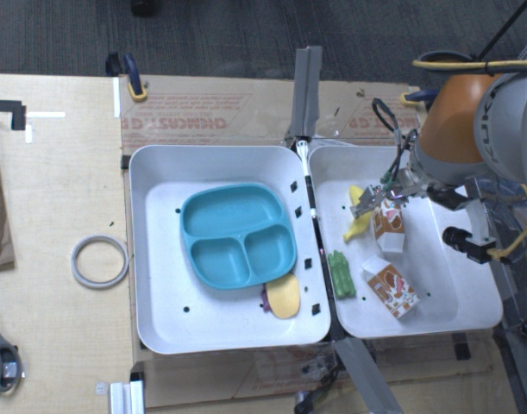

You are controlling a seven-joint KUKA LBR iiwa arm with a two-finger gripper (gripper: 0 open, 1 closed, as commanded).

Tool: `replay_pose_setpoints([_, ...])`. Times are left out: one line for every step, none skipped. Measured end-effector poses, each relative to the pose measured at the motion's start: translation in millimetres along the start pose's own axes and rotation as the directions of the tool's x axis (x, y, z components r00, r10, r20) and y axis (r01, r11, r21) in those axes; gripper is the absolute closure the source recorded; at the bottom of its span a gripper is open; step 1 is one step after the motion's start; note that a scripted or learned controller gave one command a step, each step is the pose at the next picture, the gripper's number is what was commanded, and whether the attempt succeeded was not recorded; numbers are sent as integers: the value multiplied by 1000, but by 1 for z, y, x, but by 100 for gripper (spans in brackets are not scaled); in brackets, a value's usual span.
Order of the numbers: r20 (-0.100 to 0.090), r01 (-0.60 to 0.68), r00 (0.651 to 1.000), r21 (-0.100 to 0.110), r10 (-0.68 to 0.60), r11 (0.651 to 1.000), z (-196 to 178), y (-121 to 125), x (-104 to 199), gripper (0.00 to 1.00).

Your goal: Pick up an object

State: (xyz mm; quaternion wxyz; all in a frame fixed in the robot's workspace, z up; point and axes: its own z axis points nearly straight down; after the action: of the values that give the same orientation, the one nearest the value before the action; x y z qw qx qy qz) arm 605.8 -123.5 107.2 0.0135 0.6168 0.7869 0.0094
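Metal-grey jaws (377,198) are being held low in the right bin (470,313), near its upper middle, at the end of the grey arm (479,128) that is reaching in from the right. Whether they are released or clenched cannot be told, because the wrist and cabling are covering the tips.

A small white carton with an orange print (389,227) is lying just below and slightly right of the jaws, close enough that it may be touching them; nothing is being seen gripped. A yellow banana-like piece (358,222) is lying just to the left, its long axis running down and leftward. This carton is being judged the nearest target, calling for a short downward move.

Farther out, a second printed carton (392,290) and a green ridged item (341,274) are resting near the bin's left wall. In the left bin (151,257), well apart, a blue divided plate (237,235) and a pale yellow piece (283,297) are sitting.
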Motion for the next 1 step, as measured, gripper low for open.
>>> replay_pose_setpoints([11, -42, 999, -5, 42, 999, 0, -1, 11, 0])
